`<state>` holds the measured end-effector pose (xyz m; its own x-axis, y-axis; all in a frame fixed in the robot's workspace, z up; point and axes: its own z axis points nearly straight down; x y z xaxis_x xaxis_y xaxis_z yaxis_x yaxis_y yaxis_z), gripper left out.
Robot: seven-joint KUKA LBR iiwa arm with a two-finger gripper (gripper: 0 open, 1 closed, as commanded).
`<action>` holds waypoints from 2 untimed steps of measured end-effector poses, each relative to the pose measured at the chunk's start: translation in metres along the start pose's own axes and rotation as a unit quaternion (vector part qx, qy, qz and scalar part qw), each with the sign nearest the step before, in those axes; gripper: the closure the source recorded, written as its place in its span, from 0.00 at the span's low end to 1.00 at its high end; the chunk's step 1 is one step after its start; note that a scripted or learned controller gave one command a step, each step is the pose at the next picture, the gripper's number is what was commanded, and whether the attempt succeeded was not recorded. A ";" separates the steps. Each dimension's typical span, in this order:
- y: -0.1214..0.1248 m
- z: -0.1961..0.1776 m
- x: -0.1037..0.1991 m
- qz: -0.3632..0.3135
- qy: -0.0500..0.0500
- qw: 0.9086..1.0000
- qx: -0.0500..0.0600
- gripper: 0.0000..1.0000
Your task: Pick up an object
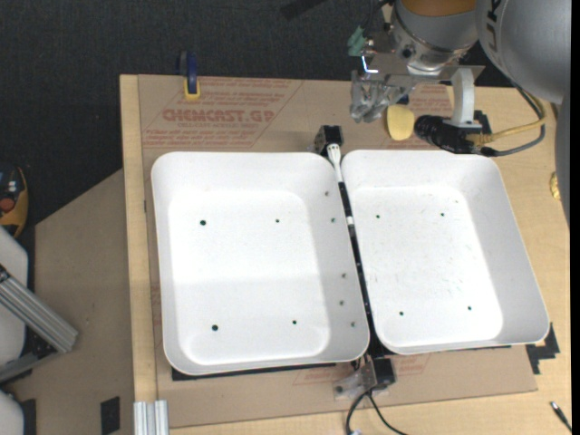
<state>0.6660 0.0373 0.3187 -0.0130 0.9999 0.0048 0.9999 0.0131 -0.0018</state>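
Pincer (370,107) raised beyond right bin's (507,243) far rim, grip state indiscernible, pale yellow object (399,122) just beside it.

Arm (489,7) top right, end effector (379,105) pointing down w/ yellowish lump alongside

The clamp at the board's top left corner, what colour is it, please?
Blue clamp with a yellow base, camera view.

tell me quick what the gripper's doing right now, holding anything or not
Gripper: raised above the far edge of the right bin, with a pale yellow object beside it; whether it is gripped cannot be told.
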 end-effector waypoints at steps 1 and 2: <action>-0.001 0.082 0.066 0.003 -0.001 1.000 0.004 1.00; -0.006 0.028 0.030 0.008 -0.003 1.000 -0.004 1.00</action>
<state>0.6601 0.0672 0.2909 0.0031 1.0000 -0.0006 1.0000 -0.0030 0.0066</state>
